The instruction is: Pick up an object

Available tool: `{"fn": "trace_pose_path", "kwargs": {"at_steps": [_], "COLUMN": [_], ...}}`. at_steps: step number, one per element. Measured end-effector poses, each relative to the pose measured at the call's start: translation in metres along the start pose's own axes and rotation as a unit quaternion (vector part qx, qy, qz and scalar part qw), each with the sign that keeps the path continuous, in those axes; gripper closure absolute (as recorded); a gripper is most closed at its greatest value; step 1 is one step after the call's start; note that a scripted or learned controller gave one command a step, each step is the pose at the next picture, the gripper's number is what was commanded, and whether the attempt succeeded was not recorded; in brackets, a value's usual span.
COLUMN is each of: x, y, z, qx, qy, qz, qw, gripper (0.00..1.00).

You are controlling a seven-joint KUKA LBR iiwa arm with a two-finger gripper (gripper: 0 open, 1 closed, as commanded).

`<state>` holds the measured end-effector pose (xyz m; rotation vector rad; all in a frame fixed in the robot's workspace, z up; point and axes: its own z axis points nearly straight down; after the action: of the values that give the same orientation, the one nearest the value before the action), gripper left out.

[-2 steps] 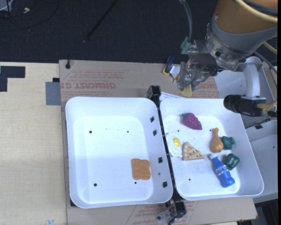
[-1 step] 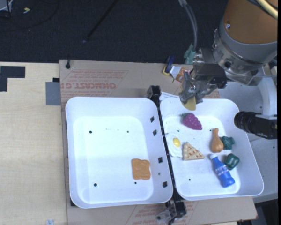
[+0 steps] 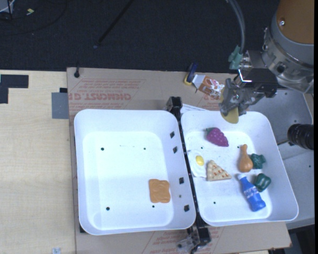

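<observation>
A: Yellow obj sits right under the gripper, at the far rim of the right bin. Looks pinched between the fingers, lower half poking out below them.

B: So jaws closed on it?

A: Narrow gap, yellow piece in it, yes. Can't tell what the obj is, too small and partly covered by the fingers.

B: Rest of that bin?

A: Purple grapes near the far middle. Fried egg by the left wall, waffle wedge touching it on the right. Orange drumstick upright-ish toward the right, green piece just beside it, another dark green one nearer the camera. Blue bottle lies tilted at the near right, next to that dark green piece.

B: Left bin?

A: Left bin has one orange-brown toast-like slab, near corner by the divider. Well apart from everything else.

B: Arm?

A: Grey arm comes in from the right, orange band at top. Behind the bins, on the cardboard sheet, a small packet and a blue-yellow item lie close to the gripper, outside the bin.
</observation>
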<state>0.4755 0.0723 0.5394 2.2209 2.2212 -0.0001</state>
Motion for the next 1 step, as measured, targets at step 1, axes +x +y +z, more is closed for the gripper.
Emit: {"fn": "trace_pose_path", "kwargs": {"at_steps": [1], "x": [0.0010], "y": [0.0004], "z": [0.0018], "qx": [0.002], "qy": [0.000], "qz": [-0.001], "qw": [1.0000], "gripper": [0.00]}}
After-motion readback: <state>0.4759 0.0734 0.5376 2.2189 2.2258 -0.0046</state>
